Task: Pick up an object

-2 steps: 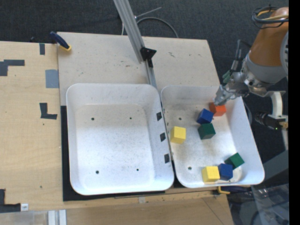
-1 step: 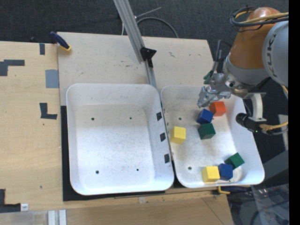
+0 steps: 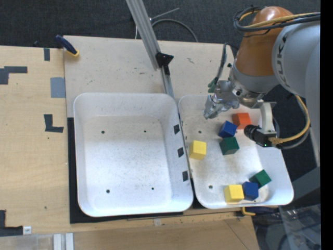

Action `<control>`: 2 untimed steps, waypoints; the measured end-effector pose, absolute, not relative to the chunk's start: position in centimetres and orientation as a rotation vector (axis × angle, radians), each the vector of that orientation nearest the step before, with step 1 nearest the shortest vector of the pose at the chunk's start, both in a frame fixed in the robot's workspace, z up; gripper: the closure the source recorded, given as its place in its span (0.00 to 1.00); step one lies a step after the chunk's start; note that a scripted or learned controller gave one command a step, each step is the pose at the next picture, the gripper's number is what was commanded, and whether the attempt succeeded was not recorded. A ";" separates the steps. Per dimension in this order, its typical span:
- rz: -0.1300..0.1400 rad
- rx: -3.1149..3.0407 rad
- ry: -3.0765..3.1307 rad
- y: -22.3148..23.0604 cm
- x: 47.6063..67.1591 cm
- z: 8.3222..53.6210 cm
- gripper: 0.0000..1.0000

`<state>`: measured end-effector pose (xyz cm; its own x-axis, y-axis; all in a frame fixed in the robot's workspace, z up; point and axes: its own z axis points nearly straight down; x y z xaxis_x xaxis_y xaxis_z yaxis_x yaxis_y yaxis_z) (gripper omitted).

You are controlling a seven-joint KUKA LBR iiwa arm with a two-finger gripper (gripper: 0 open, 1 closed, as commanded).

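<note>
Hand (image 3: 214, 108) hovers upper middle of right bin (image 3: 276, 163), nothing visibly held; finger gap unclear. Nearest pick: blue block (image 3: 227, 129), just lower right of it.

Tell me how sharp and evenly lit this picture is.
Camera view: lighting soft and even, faint shadows under the small yellow cube; both shallow white plastic bins bright but speckles stay legible; the metal two-finger hand slightly soft.
</note>
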<state>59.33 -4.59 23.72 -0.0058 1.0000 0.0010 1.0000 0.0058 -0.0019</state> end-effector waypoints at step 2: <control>-0.001 -2.211 -2.229 5.8 60.6 23.4 1.00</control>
